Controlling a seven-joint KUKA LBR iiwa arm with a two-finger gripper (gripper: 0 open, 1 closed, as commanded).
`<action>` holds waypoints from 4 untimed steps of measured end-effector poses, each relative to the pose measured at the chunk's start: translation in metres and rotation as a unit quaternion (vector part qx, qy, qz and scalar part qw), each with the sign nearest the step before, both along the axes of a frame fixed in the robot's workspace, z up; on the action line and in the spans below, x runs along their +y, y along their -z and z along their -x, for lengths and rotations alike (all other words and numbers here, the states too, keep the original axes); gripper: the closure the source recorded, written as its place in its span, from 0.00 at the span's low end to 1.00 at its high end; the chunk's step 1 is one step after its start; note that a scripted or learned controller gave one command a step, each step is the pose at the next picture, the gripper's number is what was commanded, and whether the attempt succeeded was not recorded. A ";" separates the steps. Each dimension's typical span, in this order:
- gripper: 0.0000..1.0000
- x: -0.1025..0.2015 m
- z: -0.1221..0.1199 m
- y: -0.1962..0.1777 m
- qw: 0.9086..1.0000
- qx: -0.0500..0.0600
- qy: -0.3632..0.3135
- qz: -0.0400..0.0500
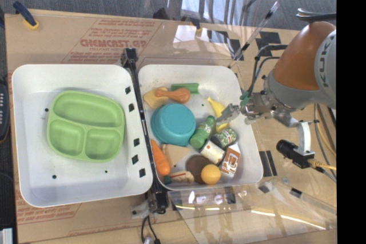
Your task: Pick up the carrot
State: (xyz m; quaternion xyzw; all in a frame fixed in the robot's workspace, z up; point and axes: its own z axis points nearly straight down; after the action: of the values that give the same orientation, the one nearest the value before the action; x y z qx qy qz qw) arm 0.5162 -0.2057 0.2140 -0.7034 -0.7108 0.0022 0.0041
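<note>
Looking at the right bin [245, 101]: your carrot [159, 158] lies along its left wall, down toward the front, tip pointing at the front-left corner. It touches or nearly touches the wall on one side and sits just beside the blue bowl [173, 124] on the other.

The hand [233, 113] is over the opposite side of that bin, near the yellow piece [215, 106] and the green bottle [202, 132]. Nothing sits between its jaws. You can't tell from this angle whether it is spread or pressed together, so I won't guess.

Risks as I judge them:
- Wall clearance. One finger has to drop between carrot and bin wall; if it lands on the rim or on the carrot, the grasp fails.
- Bowl crowding. The other finger may hit the bowl edge and shove it.
- Clutter en route. A low traverse crosses the bottle, bowl and small cartons [221, 148]; you risk knocking them.
- Shape. A tapered, smooth carrot can squirt out if pinched near the tip.
- Wrong target. The orange ball [210, 174] and the orange-tan toy [172, 95] at the back are similar in colour.

The left bin holds only the green divided tray [86, 124].
</note>
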 end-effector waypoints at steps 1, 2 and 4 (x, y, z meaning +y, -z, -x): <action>0.00 0.022 -0.074 0.110 1.000 -0.004 -0.013 0.004; 0.00 0.078 -0.139 0.122 0.997 0.000 0.078 0.002; 1.00 0.167 -0.141 0.016 0.998 -0.006 0.058 0.000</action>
State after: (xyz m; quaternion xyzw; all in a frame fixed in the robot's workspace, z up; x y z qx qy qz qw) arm 0.6567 -0.0391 0.1981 -0.7431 -0.6692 -0.0026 -0.0001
